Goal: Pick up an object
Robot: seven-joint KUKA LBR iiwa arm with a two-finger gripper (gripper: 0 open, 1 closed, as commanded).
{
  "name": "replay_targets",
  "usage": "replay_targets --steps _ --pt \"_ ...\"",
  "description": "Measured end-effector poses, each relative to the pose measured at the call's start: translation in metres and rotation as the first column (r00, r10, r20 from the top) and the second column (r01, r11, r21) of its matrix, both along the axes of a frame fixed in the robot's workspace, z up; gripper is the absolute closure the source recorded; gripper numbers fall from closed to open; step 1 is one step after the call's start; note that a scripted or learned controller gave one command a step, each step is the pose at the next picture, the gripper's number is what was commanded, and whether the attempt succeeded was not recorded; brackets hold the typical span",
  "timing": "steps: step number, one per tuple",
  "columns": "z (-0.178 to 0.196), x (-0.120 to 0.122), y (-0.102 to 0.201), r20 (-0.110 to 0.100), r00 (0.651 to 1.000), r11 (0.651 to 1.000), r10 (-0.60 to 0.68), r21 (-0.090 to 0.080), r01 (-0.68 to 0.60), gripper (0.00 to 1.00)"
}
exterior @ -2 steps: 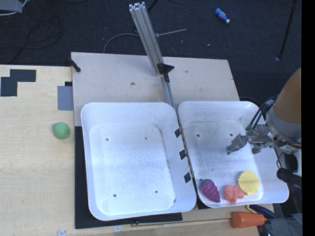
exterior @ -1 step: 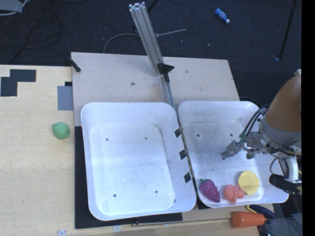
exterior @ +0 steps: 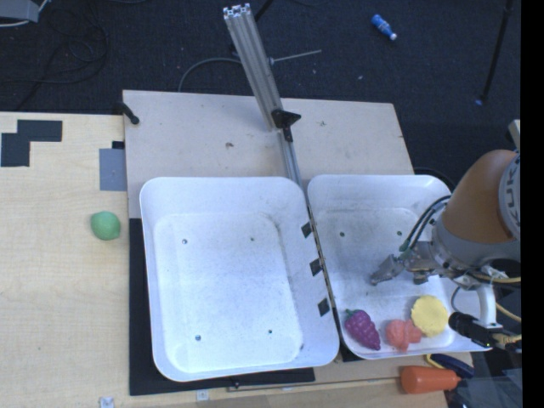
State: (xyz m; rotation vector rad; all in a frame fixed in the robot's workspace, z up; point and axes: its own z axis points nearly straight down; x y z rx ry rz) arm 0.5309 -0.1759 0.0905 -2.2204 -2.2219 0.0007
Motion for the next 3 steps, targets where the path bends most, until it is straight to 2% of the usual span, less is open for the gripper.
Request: replay_targets --steps 1,3 --pt "0.012 0.001 -0.001 0.003 1.0 1.0 -0.003 -0.001 0.003 1.0" --pt "0.124 0.0 -0.011 0.005 1.0 1.0 -0.002 -0.001 0.002 1.0"
